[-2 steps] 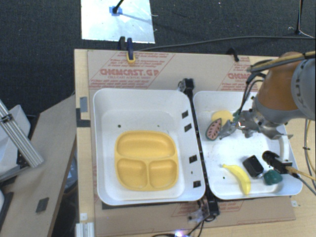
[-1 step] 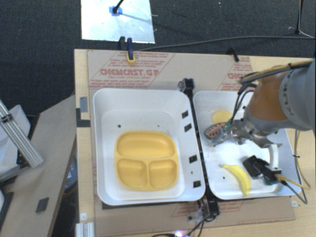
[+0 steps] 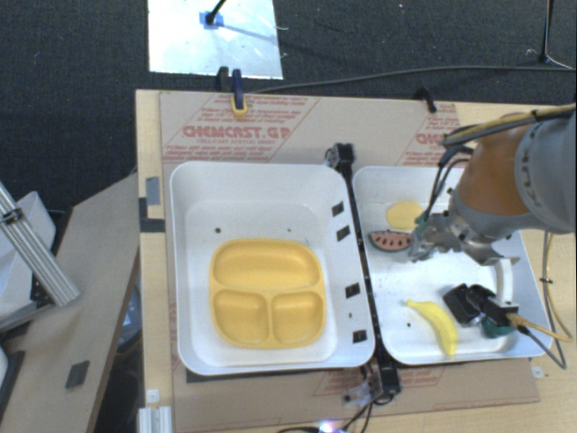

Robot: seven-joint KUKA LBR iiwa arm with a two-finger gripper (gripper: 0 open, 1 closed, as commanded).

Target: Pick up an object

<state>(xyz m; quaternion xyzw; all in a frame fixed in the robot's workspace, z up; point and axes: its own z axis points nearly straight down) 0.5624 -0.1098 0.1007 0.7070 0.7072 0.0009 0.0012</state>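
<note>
- Table point(image 3: 149, 142): carries two shallow white bins side by side, on a printed protective sheet point(image 3: 297, 126).
- Left bin point(image 3: 261, 173): holds one yellow divided plate point(image 3: 267, 292), lying flat near the middle of the floor. It has one long compartment at the far side and two smaller ones at the near side; nothing lies in any of them.
- Right bin point(image 3: 393, 289): holds three toy foods.
  - Watermelon slice point(image 3: 389, 240): against the left wall, rind toward the near side.
  - Round yellow piece point(image 3: 404, 214): just behind the watermelon slice; I cannot make out what food it is.
  - Banana point(image 3: 435, 324): near the front wall, well apart from the other two.
- My claw point(image 3: 422, 243): low over the right bin, just beside the right end of the watermelon slice. I cannot tell whether it is open or closed, nor whether it touches the slice. Nothing is visibly gripped.
- My arm point(image 3: 505, 183): reaches in over the right bin's far right corner.
</note>
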